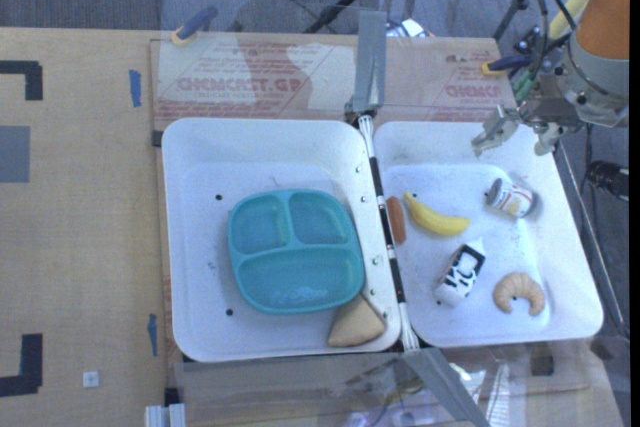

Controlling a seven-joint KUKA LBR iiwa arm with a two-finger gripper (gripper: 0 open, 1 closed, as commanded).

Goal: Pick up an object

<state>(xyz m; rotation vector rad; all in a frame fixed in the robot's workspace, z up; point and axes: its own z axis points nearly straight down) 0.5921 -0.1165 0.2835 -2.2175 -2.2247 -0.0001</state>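
Observation:
The right bin (575,310) holds a yellow banana (435,217), a brown sausage (397,218), a small tipped-over can (510,198), a black-and-white milk carton (459,275) and a croissant (519,292). My gripper (517,137) hangs over the bin's far right corner, above and just behind the can. Its two fingers are spread apart, open, with nothing between them. The orange band of the arm is at the top right.
The left bin (190,215) holds a teal divided plate (296,250) and a tan bread wedge (356,325) at its near right corner. A grey divider (370,65) stands behind the bins' shared wall. Cables hang near the arm.

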